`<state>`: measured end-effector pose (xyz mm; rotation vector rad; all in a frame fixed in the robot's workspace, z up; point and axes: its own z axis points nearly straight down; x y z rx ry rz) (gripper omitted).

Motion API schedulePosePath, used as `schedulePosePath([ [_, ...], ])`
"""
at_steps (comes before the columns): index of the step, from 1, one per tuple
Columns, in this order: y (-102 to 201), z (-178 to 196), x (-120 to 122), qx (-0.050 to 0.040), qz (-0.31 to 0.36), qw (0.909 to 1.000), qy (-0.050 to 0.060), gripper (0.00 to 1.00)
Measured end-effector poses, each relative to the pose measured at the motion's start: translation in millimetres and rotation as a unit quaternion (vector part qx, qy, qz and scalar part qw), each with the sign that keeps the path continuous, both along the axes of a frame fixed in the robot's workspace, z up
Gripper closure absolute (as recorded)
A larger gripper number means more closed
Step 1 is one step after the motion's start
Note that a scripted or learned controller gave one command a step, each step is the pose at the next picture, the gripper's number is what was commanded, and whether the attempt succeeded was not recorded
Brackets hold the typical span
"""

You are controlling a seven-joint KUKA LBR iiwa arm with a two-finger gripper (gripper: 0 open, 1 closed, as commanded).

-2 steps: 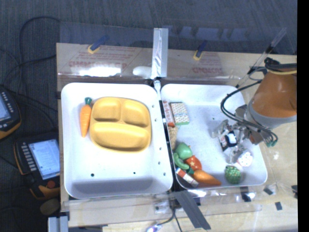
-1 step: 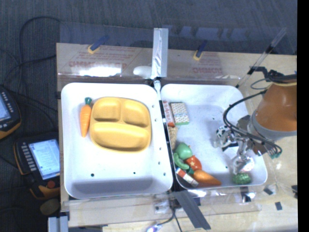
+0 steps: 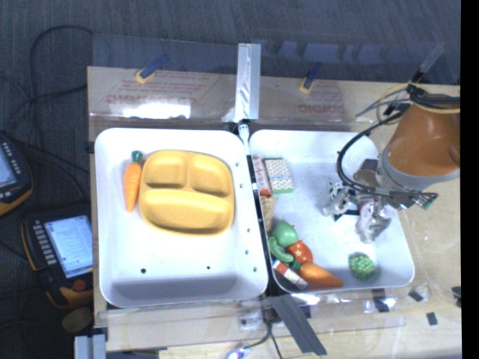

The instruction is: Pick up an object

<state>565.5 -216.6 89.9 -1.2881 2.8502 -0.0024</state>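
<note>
The task names no single object, so any of the items in the right bin [image 3: 374,144] could serve. Closest to the jaws [image 3: 358,214] is a small green ball [image 3: 362,265] with a speckled surface, lying near that bin's front right corner. Toward the bin's front left lie a green leafy toy vegetable [image 3: 283,235], a red piece with a star mark [image 3: 300,252] touching it, and an orange carrot-like piece [image 3: 320,276] lying along the front wall. Near the bin's back left sits a small patterned box [image 3: 278,175]; its printing is too small to read.

The jaws hang low over the right half of this bin, well apart from the ball; whether they are spread or pressed together cannot be told, and nothing is seen pinched in them. The arm's orange band [image 3: 423,142] rises above them at the bench's right edge.

The left bin [image 3: 112,275] holds a yellow divided tray [image 3: 187,191] with three compartments, and an orange toy carrot [image 3: 132,182] with a green top lying just beside the tray's left side.

The bench [image 3: 434,275] is pale wood. Behind the bins a clear sheet [image 3: 165,88] covers reddish printed labels, unreadable under glare. The floor [image 3: 224,13] is dark carpet, with black cables and a handheld screen device [image 3: 63,241] off the left edge.
</note>
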Motion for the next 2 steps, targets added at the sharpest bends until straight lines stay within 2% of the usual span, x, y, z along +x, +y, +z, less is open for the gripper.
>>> schedulePosePath([
  [1, -1, 11, 1, -0.0007, -0.001, 1.0000, -0.001, 1.00],
  [2, 9, 6, -57, -0.0060, -0.033, 0.9993, -0.017, 1.00],
])
